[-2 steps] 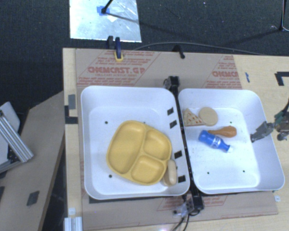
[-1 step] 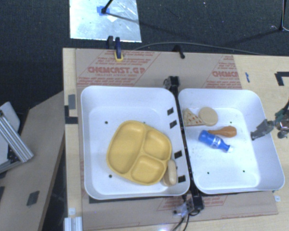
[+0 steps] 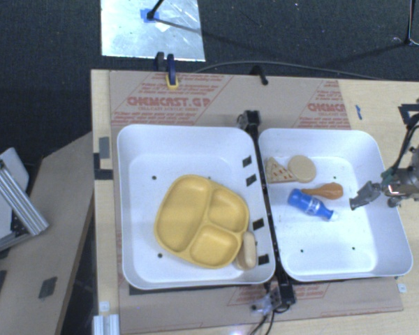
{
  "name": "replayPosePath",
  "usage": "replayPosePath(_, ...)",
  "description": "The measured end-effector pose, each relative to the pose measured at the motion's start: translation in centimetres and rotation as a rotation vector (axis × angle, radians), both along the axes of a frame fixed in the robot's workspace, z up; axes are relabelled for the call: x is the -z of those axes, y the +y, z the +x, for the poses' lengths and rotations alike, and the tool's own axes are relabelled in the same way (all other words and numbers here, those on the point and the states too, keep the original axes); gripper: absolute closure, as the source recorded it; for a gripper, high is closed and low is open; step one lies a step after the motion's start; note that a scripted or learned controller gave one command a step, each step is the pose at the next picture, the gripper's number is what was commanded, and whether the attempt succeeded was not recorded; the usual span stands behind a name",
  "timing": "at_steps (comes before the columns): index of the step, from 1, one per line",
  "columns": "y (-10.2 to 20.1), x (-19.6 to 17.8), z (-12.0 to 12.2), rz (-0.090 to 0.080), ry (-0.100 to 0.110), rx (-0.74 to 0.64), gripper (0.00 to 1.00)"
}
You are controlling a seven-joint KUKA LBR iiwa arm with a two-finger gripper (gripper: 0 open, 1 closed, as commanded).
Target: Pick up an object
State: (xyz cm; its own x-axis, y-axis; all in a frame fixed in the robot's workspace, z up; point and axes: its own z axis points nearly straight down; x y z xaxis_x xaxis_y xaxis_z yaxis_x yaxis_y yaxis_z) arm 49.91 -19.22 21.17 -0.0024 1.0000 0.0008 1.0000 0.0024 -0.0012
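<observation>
Blue bottle [image 3: 310, 204]: lying flat in right bin [image 3: 387, 253], left of centre, near the divider between bins. Long axis slanted from upper left to lower right; which end bears the cap not discernible. Orange drumstick-shaped piece [image 3: 323, 191] just above, nearly touching, long axis roughly level, thick end to the right. Tan disc [image 3: 302, 167] and wedge [image 3: 278, 171] farther up, side by side near the bin's upper left corner. Open floor below and right of bottle, out to the front and right walls. Gripper [image 3: 363, 195] over the right part of the same bin, right of the drumstick, apart from all items, nothing in it; finger spread cannot be judged. Left bin [image 3: 136, 187]: yellow tray [image 3: 201, 220] with a small beige piece [image 3: 248, 250] at its lower right edge.
</observation>
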Motion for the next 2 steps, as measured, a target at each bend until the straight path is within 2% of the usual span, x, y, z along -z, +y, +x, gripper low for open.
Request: replayPosePath(2, 1.4, 10.5, 0.4, 0.000, 0.000, 0.001, 0.00)
